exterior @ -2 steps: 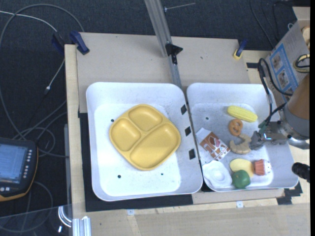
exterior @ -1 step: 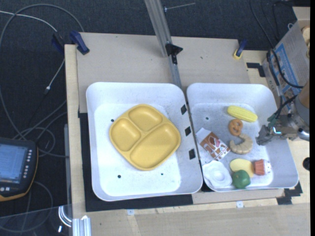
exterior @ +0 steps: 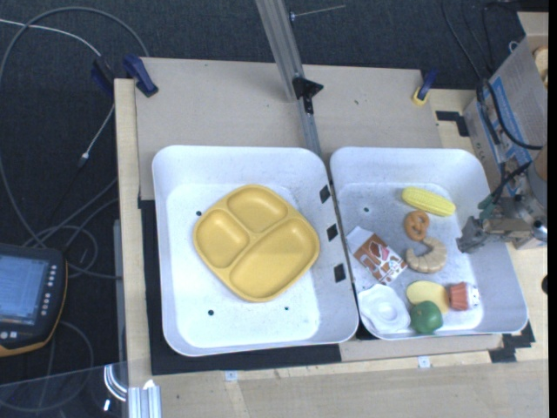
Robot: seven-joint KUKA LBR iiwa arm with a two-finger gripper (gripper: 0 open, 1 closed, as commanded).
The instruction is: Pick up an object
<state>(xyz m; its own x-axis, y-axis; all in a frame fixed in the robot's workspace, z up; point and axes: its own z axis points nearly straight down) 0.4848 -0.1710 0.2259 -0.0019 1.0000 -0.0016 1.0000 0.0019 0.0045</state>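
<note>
Partly cut off at right, claw [exterior: 467, 236] over right bin's [exterior: 383, 159] edge, grip unclear, croissant [exterior: 427, 255] nearby

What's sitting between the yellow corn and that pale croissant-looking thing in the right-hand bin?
A small brown pretzel lies between the corn and the croissant, seen in the camera view.

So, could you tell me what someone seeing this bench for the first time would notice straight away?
Most likely the big yellow divided tray, lying alone in the left bin. Next, the cluster of small play foods in the right bin: a corn cob near the top, a pretzel and a croissant below it, a green ball at the bottom. The gripper sits at that bin's right edge.
</note>
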